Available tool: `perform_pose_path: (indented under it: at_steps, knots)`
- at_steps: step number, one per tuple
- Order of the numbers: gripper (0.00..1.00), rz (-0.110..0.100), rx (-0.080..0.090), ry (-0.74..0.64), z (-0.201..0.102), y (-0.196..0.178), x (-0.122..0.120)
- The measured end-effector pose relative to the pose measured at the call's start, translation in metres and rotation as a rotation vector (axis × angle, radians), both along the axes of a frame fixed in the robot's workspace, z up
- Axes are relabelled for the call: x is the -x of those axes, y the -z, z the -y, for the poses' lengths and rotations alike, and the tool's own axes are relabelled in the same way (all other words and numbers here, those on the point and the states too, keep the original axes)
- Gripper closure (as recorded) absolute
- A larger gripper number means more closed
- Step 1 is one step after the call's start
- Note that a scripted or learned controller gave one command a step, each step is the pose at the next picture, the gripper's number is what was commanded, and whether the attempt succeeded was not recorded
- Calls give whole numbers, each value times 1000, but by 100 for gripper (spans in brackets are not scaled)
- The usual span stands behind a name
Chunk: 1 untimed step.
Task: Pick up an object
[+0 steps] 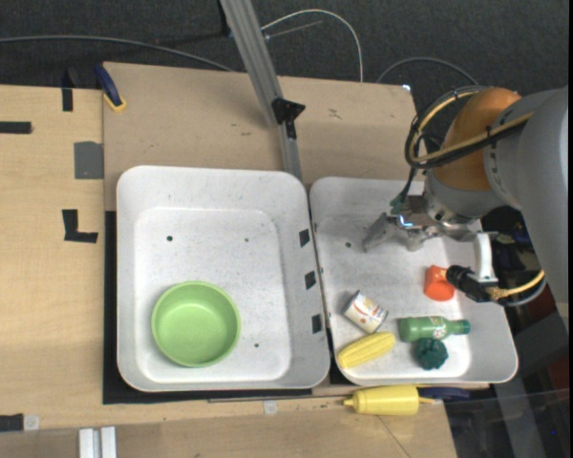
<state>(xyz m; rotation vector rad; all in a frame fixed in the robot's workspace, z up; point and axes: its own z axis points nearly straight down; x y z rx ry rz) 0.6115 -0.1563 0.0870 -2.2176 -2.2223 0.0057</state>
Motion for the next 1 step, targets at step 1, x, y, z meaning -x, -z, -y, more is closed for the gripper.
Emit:
perform_pose_path:
  at_steps: [1]
  knots:
    - [100, 1, -1, -1, -1, -11, 0]
